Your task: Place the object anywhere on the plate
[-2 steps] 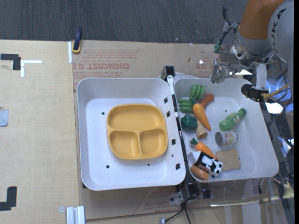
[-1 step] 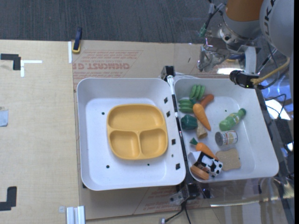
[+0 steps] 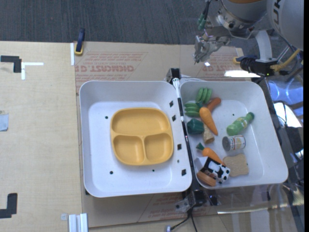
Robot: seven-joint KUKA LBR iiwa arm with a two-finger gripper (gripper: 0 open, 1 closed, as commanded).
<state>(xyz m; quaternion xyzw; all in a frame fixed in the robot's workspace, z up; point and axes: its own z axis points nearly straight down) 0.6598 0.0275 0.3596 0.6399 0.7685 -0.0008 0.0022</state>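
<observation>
Camera view: the end effector (image 3: 203, 50) is seen above the right bin's (image 3: 264, 163) far edge, its state indeterminable. Toy food (image 3: 208, 120) lies below it; the plate (image 3: 142, 135) lies leftward.

Yellow plate (image 3: 142, 142) in left bin (image 3: 91, 129), toy food in right bin (image 3: 263, 129)

A yellow plate (image 3: 141, 135) with three compartments — one wide section along the far side, two smaller ones along the near side — lies flat in the left bin (image 3: 91, 144), roughly at its centre, well apart from every wall. Its corners are rounded, and nothing rests in any compartment.
</observation>
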